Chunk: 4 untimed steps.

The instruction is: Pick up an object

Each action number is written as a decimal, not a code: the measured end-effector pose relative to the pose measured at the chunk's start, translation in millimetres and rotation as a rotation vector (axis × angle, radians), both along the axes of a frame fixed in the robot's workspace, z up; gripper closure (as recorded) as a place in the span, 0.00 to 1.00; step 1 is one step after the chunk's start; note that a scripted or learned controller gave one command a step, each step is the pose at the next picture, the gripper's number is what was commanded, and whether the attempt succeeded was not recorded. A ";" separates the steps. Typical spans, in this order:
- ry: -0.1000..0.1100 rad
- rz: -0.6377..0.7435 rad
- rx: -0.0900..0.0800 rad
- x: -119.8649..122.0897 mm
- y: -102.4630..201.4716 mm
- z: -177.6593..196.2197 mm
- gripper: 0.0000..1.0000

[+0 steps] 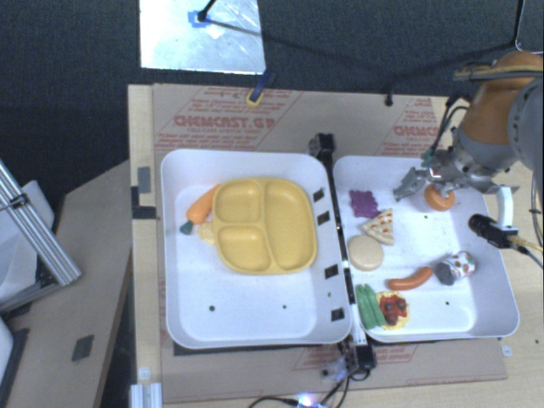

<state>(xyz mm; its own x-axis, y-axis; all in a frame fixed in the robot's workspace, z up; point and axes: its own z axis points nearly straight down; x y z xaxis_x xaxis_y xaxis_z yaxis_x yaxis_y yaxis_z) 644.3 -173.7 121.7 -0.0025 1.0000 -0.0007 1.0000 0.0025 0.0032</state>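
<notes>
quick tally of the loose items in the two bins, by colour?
Orange: 3 – carrot, sausage, round piece under the gripper
Yellow: 2 – divided plate, pizza slice
Purple: 1 – grapes
Tan: 1 – round disc
Green: 1 – pods
Red-yellow: 1 – piece
Grey-white: 1 – can
Total: 10

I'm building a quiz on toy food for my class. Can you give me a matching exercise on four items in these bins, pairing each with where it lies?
Things:
1. carrot
2. pizza slice
3. hot dog
4. grapes

Places:
A. right bin, just above the pizza slice
B. left bin, against the yellow tray's left edge
C. right bin, beside the round beige cookie
D. right bin, left of the small can

Pairs: 1-B, 2-C, 3-D, 4-A
</notes>
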 end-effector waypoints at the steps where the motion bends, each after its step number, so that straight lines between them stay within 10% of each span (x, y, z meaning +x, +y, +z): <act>1: -0.004 0.002 -0.001 1.3 -0.2 10.6 1.00; 4: 0.000 0.005 0.001 15.3 50.5 109.9 1.00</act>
<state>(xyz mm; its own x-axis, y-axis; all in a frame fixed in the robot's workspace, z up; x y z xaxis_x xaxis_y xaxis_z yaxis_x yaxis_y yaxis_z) 659.6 -123.3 231.7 -0.0079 1.0000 -0.0001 1.0000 0.0079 0.0032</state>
